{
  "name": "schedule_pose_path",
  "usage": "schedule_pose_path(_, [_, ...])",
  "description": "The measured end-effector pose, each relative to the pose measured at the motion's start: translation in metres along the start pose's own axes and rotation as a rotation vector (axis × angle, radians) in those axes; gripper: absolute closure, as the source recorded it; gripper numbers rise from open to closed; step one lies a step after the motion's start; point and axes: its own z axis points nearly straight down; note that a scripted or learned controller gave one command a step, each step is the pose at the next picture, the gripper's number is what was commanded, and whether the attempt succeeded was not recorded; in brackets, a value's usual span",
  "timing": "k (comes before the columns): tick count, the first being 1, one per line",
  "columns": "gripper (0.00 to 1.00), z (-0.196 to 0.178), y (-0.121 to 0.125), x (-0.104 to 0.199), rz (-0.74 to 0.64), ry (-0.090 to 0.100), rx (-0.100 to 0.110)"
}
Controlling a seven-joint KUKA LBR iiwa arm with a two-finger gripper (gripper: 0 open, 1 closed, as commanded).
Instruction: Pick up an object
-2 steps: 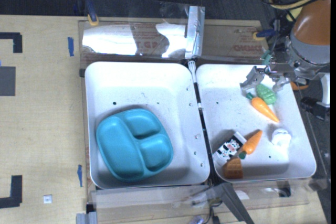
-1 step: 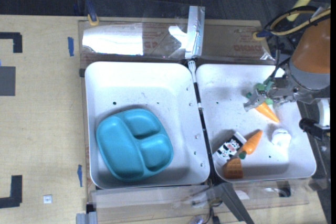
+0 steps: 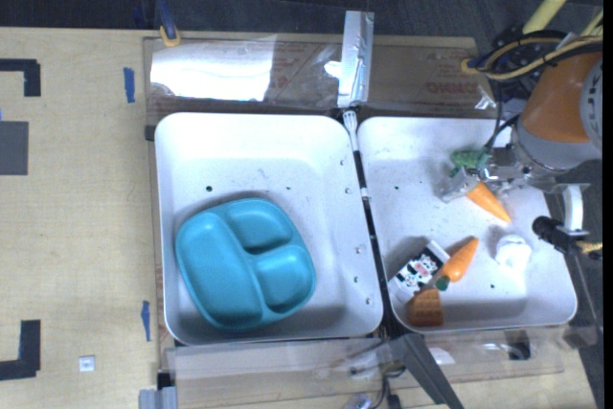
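Leftmost, the left bin (image 3: pixel 192 148) holds a blue divided plate (image 3: pixel 245 260) lying flat toward its near side. In the right bin (image 3: pixel 402 158), a small black-and-white printed carton (image 3: pixel 418 271) lies near the front; its printing is too small to read. Just beside it sits a brown block (image 3: pixel 426 306), touched by a toy carrot (image 3: pixel 456 261) lying at a slant. Farther right is a white lump (image 3: pixel 511 251). The arm (image 3: pixel 560 110) reaches in from the right, orange band up, its gripper (image 3: pixel 490 175) low over a second toy carrot (image 3: pixel 488 202). Whether the pincer is open, closed or gripping cannot be told.
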Motion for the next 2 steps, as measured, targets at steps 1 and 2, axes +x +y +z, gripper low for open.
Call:
schedule_pose_path(1, [1.0, -0.011, 0.001, 0.0, 0.001, 0.0, -0.003])
schedule_pose_path(2, [1.0, -0.106, 0.004, 0.032, -0.044, 0.001, -0.002])
